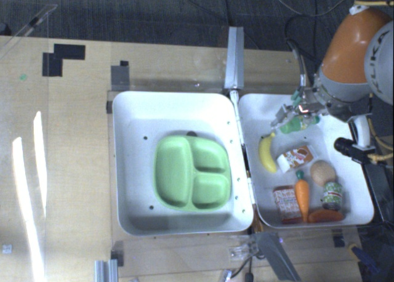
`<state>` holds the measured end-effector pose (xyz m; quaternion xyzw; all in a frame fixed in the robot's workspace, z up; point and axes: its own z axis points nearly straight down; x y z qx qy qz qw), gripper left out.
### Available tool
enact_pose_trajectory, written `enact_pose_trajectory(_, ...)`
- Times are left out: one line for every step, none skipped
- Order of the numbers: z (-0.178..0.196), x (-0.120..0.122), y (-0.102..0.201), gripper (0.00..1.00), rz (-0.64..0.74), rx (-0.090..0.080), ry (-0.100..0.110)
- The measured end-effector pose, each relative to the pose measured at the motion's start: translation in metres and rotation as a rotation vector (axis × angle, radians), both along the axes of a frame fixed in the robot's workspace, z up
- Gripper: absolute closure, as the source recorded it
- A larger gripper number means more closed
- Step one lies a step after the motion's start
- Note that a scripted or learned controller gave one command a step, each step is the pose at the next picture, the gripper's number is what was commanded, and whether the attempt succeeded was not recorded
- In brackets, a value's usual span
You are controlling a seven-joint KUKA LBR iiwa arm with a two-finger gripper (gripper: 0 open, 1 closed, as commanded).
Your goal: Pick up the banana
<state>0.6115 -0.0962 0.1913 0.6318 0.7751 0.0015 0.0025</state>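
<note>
Banana (267, 153): lay loose on the floor of the right-hand bin (351, 216), close to that bin's left wall, just below and to the left of the jaws, apart from them with nothing clamped round it. Looked yellow, gently curved, standing roughly top-to-bottom in the picture, with a darker tip at its upper end and its lower end almost touching a small white packet.

Further left, on the pale wooden surface (74, 170): left-hand white bin (123, 213), holding a green three-part tray (192, 172) about its middle. Between the two bins: a grey metal bar (234, 59) running up toward the back.

Right of the banana: a red-and-white packet (294, 157), an orange carrot (301, 197) upright beside a brownish box (284, 201), a tan round item (322, 172), a green-labelled little pot (332, 196) and a reddish piece (324, 216) along the bin's bottom edge.

Up in the bin's back part: gripper (294, 114), hanging over a pale green item (298, 124). Could not tell whether the jaws stood apart or together, the metal there being too small and tangled to read. Behind it, the arm's orange band (354, 40) at the picture's right.
</note>
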Motion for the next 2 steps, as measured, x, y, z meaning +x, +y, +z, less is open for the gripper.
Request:
enact_pose_trajectory(-0.1044, -0.0017, 0.0072, 0.0, -0.013, 0.0, -0.005)
enact_pose_trajectory(-0.0948, 0.0009, 0.0084, 1.0, -0.012, 0.002, -0.009)
